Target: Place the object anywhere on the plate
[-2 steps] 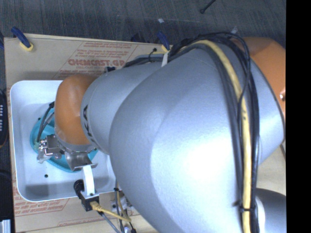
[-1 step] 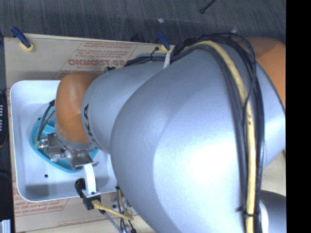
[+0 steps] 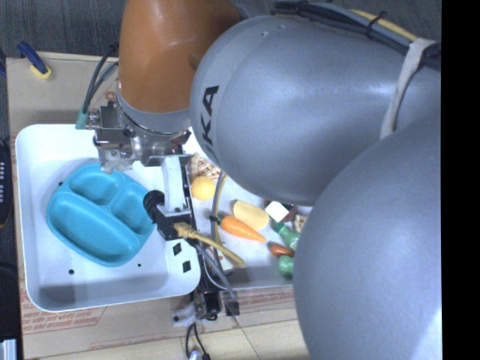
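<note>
Toward nine o'clock on the table (image 3: 67, 66), a shallow white plastic bin (image 3: 30, 201) is holding a blue compartmented plastic plate (image 3: 101, 216), which is lying tilted across the bin floor with its divided sections facing up. Directly above the plate's twelve o'clock edge, the tool (image 3: 120, 156) is hanging from the grey arm (image 3: 300, 103) below its orange band (image 3: 161, 43); its metal body is sitting just over the plate's upper rim, and whether its tips are spread or pressed together cannot be told, since the wrist is covering them.

At three o'clock from the plate, past the wall between the bins, the second white bin (image 3: 255, 272) is carrying a small heap of toy food. A round yellow lemon-like piece (image 3: 202, 188) is lying nearest the divider, a pale yellow oblong piece (image 3: 251, 214) is resting just beside it toward four o'clock, and an orange carrot-shaped piece (image 3: 241, 229) is lying touching the oblong one at its six o'clock side. Green and red pieces (image 3: 285, 246) are showing further toward four o'clock, partly hidden under the arm's large grey housing. Which of these is the object to be moved cannot be told; all are lying in the second bin, apart from the plate. A black bracket with cables (image 3: 180, 231) is running down the divider at the plate's three o'clock side.
</note>
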`<state>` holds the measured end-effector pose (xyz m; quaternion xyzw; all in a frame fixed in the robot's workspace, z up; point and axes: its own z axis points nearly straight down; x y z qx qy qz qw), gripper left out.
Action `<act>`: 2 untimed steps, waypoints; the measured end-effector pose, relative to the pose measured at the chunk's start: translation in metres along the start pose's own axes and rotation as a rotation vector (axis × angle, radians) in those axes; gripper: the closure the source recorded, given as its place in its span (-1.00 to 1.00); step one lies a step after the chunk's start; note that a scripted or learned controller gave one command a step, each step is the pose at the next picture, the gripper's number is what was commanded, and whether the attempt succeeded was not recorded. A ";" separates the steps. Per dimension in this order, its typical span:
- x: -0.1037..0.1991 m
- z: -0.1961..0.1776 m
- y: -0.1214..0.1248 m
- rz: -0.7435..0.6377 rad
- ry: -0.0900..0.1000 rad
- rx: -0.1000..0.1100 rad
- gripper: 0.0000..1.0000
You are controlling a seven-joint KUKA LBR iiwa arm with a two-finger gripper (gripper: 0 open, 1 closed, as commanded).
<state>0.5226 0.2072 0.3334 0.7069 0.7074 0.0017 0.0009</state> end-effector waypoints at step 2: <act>-0.042 0.079 0.024 -0.553 -0.003 0.013 -1.00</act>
